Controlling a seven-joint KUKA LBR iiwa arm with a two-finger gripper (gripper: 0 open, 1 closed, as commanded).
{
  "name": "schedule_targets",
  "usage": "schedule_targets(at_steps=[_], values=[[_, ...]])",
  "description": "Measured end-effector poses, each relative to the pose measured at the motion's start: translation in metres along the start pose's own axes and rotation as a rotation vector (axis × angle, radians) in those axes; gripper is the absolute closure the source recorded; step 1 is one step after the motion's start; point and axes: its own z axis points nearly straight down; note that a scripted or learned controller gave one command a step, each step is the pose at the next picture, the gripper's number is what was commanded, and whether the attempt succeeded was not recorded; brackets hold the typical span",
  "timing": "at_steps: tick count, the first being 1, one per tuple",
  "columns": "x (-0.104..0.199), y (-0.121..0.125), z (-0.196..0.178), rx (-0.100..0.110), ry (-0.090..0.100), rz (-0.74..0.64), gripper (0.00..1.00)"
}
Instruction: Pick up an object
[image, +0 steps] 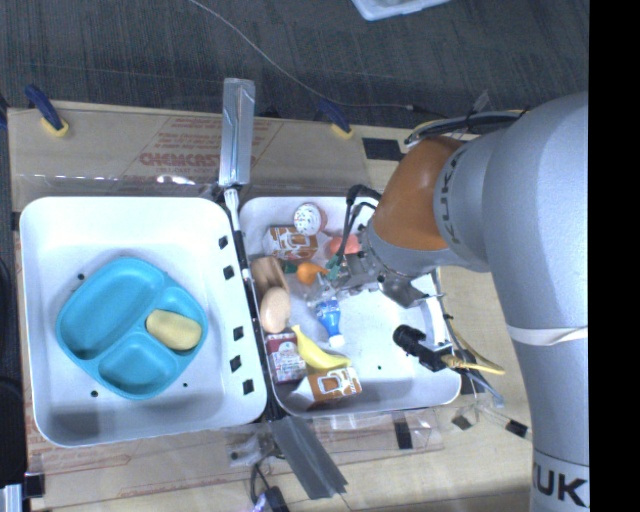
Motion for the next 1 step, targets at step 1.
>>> schedule_targets(at_steps=[1], values=[[0.0622,0.0444,-0.0803,-0.009,0.001,0.017,1.0]])
